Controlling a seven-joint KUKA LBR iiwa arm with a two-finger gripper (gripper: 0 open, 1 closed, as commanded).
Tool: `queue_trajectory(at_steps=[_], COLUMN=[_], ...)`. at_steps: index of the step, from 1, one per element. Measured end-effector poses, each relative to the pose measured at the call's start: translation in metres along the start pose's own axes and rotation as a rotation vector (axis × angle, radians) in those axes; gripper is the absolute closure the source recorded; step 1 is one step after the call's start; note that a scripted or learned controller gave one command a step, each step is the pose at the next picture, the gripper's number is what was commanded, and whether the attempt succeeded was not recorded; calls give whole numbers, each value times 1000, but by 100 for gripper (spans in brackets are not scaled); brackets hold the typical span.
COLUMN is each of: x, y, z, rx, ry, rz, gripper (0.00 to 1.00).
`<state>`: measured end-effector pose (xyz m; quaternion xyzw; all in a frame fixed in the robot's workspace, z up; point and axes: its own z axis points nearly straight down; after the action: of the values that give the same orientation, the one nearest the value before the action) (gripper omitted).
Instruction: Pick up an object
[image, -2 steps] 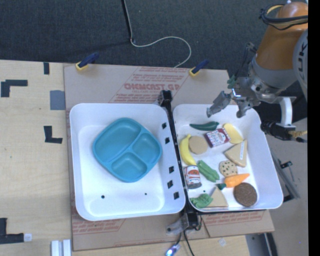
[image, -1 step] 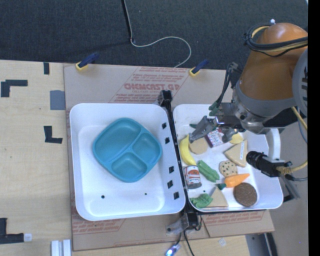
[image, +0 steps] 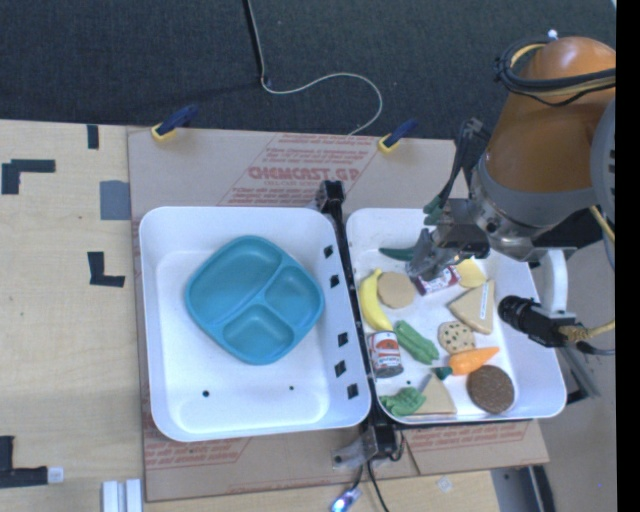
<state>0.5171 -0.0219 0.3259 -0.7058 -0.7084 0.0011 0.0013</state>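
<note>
The gripper (image: 432, 262) hangs over the right bin (image: 545, 405), low above a small wrapped packet (image: 440, 281) beside a banana (image: 373, 300), a can (image: 385, 353) with an unreadable label, a carrot (image: 472, 360) and a cookie (image: 491, 388). Its grip cannot be told. Mirrored red lettering on the cardboard (image: 290, 170) is illegible. A blue divided plate (image: 254, 298) lies in the left bin (image: 170, 400).

Right bin (image: 553, 398) crowded with toy food, narrow gaps, left bin (image: 170, 300) open around blue plate (image: 255, 298)
</note>
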Motion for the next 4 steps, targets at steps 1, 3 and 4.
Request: queue_trajectory(at_steps=[1, 3, 4], x=[45, -2, 24], y=[-34, 2, -35], z=[66, -57, -46], rx=[8, -17, 0], ry=[1, -3, 0], rz=[0, 6, 2], gripper=[100, 100, 100])
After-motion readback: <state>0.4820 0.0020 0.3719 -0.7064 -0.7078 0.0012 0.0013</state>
